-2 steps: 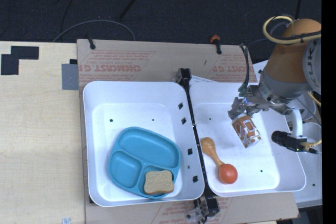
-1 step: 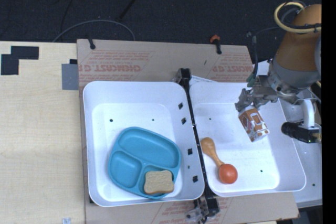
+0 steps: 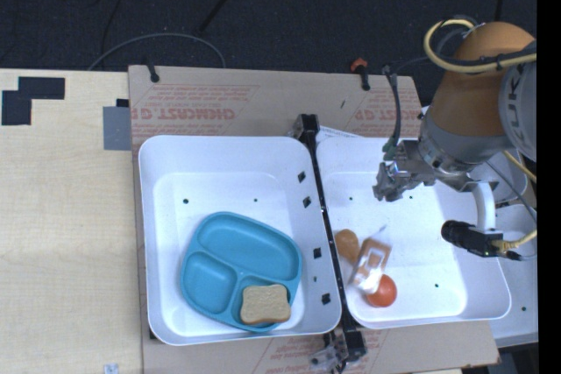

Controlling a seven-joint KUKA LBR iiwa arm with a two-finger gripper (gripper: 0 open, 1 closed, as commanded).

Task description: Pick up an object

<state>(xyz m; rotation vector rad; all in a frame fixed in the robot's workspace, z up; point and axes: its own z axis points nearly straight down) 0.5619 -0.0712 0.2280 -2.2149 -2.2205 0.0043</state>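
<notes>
From my remote station I log the surface [image 3: 61,232] as pale wood on the left, with dark patches near its upper left edge and a cardboard sheet [image 3: 254,105] under the two bins. The left bin [image 3: 175,162] holds a blue divided tray [image 3: 232,258], lying toward the near half of the bin. A tan slice of bread [image 3: 265,304] sits in the tray's near right compartment, lying flat. A black clamp strip [image 3: 317,215] runs along the seam where the two bins meet. Just right of that seam, in the right bin [image 3: 456,293], I note three items grouped at the near left part: a brown rounded piece [image 3: 346,243], a small tan and white packet [image 3: 372,262] touching it on its right, and a red round item [image 3: 381,292] just below the packet, touching or overlapping it. These are the candidates for picking, and all three rest on the bin floor. The tool [image 3: 390,185] hangs above the upper middle of the right bin, well apart from the group and further from the camera than it. Nothing is visible between its fingers; I cannot tell how far they are spread, as the view is too dark and small there. The grey arm [image 3: 478,114] with its orange band enters from the right, cables looped above it.
</notes>
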